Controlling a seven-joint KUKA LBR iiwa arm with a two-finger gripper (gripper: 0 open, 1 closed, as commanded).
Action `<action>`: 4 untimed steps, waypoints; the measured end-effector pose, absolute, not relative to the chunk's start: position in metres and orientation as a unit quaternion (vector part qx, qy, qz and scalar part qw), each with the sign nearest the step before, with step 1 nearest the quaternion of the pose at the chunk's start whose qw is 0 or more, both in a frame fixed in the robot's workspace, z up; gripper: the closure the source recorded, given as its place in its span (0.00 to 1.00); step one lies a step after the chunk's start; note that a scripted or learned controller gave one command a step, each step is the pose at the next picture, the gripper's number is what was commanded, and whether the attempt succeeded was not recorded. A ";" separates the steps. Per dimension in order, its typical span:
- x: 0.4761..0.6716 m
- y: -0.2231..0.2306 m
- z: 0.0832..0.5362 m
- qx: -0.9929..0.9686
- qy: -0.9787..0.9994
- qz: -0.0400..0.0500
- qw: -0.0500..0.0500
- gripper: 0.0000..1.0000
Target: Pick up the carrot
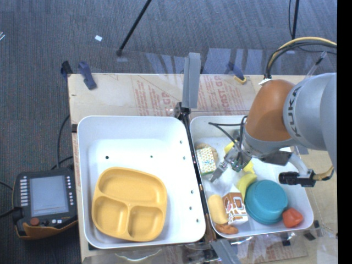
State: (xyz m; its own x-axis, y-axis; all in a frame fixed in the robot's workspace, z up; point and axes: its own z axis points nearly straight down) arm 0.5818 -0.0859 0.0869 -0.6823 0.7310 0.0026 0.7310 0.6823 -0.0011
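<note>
One carrot [227, 229] | right bin's [306, 223] front edge; fingers [226, 164] well apart

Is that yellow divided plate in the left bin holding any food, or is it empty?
Empty. The yellow plate lies flat in the left bin, and all three of its compartments show bare yellow.

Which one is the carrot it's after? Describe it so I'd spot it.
Look in the right-hand bin, along its near edge. The carrot is the thin orange piece lying flat just below a small carton, slimmer and darker than the pale yellow lump beside it.
</note>
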 end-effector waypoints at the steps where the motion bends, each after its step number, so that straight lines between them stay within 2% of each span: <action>1: 0.582 -0.086 0.087 -0.399 -0.917 0.000 0.001 0.00; 4: 0.582 -0.086 0.087 -0.399 -0.917 0.000 0.001 0.00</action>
